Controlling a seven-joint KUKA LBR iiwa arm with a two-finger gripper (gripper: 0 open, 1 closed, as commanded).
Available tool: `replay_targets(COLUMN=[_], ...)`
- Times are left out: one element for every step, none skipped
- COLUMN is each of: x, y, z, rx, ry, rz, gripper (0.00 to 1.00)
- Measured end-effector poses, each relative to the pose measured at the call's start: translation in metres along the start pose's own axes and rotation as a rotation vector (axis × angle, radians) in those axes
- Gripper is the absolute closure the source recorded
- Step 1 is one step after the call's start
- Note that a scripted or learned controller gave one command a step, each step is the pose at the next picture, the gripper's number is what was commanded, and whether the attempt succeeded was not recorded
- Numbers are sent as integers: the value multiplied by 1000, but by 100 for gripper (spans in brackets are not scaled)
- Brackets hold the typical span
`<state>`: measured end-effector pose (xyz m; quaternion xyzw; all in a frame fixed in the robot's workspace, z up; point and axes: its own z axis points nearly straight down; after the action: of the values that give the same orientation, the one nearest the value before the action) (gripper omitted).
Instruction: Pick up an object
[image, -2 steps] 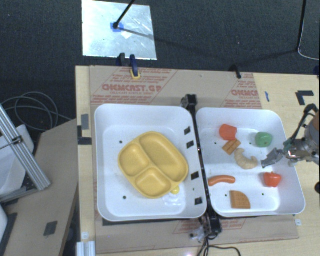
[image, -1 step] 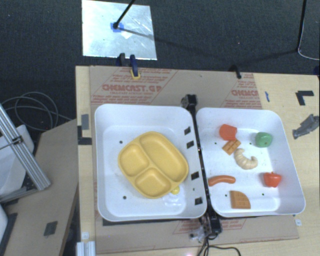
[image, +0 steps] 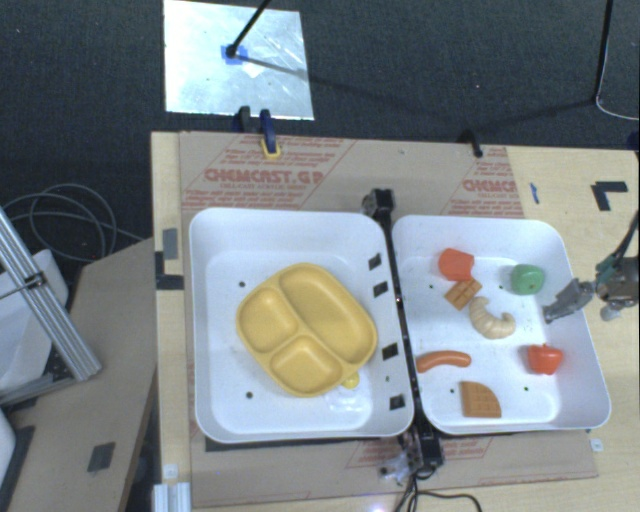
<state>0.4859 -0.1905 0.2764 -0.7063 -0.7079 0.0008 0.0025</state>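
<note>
Gripper (image: 568, 302) at the right bin's (image: 575, 405) right edge, holding nothing.
Its fingers sit close together above the rim, between the green piece (image: 528, 278) and the red piece (image: 544, 358). Mid-bin lie the croissant (image: 492, 319), sausage (image: 443, 360), two waffles and an orange block (image: 455, 264); the left bin (image: 215, 330) holds a yellow plate (image: 305, 328).
</note>
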Motion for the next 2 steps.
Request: replay_targets(x=[22, 102], y=[-1, 32], z=[176, 190], rx=[7, -11], ry=[6, -6], rz=[-2, -5], gripper=[0, 0])
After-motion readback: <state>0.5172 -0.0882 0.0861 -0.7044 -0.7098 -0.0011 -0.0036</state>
